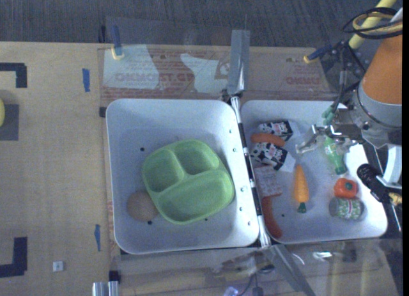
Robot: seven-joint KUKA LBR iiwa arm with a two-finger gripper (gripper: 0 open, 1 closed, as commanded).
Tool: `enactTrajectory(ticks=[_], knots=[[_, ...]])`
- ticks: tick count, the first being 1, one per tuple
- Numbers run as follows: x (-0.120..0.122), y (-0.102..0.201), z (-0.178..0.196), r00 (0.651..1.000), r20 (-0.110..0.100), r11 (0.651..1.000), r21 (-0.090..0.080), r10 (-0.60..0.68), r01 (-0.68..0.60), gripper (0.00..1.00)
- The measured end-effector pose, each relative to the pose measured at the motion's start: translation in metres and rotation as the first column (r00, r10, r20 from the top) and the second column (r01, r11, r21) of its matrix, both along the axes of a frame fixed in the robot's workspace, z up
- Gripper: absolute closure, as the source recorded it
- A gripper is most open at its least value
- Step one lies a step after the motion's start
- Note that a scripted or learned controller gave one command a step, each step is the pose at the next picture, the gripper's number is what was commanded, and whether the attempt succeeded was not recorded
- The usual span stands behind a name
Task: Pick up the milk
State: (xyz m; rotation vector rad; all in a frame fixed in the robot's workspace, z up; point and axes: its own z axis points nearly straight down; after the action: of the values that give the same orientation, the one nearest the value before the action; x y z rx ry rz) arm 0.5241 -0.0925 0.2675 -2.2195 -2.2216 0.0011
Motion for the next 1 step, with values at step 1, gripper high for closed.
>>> enactTrajectory(ticks=[1], knots=[[0.0364,-0.0418,-0.123,0.999,0.002,0.999,0.0,0.037,-0.037,0.0]])
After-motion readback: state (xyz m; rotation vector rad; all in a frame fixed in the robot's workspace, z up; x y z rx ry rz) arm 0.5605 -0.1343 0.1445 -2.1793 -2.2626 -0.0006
